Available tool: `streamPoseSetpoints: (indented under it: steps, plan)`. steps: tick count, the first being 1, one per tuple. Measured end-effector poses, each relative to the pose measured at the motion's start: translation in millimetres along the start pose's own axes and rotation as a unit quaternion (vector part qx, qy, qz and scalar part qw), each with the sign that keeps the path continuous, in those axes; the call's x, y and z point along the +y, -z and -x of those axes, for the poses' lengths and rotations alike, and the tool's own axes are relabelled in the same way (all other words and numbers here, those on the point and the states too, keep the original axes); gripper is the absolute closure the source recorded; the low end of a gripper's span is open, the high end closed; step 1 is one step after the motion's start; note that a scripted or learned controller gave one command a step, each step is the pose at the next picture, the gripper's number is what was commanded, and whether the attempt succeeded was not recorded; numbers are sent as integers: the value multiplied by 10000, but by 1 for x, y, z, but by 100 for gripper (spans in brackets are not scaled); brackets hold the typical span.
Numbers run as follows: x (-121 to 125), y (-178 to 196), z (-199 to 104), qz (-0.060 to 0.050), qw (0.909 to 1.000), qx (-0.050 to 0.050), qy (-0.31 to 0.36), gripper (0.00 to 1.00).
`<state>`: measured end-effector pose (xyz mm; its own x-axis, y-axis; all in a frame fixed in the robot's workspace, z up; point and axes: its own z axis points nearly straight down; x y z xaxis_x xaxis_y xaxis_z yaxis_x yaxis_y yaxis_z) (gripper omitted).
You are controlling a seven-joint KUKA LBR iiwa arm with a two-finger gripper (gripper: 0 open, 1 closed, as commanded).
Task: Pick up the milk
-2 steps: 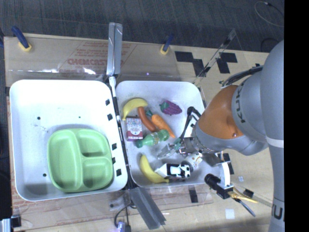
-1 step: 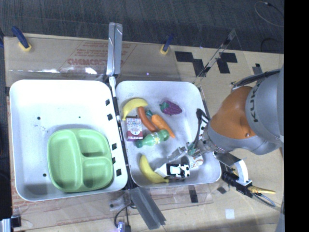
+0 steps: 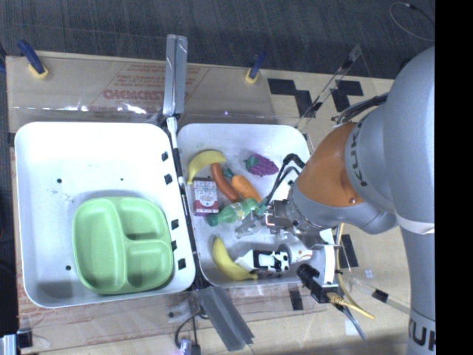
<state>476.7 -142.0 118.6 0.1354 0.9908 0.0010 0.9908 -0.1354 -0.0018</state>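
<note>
You see the gripper low over the right bin beside the milk carton, its opening impossible to tell.

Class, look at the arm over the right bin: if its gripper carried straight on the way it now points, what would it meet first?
Probably the green bottle: the gripper points leftward at it, just beside it. Depth is unclear from above, so it might pass over it.
</note>
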Motion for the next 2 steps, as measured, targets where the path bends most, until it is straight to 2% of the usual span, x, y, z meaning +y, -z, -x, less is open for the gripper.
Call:
streamPoseSetpoints:
  steps: [1, 2]
  plan:
    - [8, -27, 61, 3, 9982, -2, 594, 0]
    - [0, -11, 5, -15, 9976, 7, 686, 0]
